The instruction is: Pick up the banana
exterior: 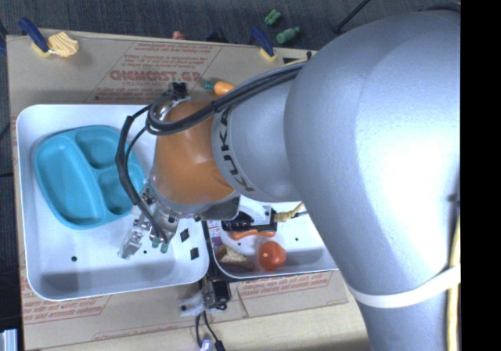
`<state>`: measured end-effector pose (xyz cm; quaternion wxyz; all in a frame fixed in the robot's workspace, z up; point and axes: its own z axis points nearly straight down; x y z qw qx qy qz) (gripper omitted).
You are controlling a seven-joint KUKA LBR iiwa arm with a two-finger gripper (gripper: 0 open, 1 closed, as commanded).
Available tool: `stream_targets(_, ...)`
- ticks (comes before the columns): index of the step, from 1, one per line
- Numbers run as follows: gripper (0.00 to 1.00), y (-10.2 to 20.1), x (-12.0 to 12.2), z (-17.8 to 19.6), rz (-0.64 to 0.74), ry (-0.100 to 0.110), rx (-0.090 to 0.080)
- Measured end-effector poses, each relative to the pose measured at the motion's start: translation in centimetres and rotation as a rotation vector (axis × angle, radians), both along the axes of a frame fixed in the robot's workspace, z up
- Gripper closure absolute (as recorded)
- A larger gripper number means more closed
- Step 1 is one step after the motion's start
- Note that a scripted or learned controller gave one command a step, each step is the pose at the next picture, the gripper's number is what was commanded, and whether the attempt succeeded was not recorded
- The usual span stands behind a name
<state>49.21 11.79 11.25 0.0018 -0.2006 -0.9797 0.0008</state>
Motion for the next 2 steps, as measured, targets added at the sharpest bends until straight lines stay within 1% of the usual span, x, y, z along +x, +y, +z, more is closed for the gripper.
stream_targets(1,1.00,0.0,0.0,1.0,0.003,0.001,-0.001)
stream_targets(2,1.00,5.5,4.6,-1.9,-0.134,-0.005,0.001)
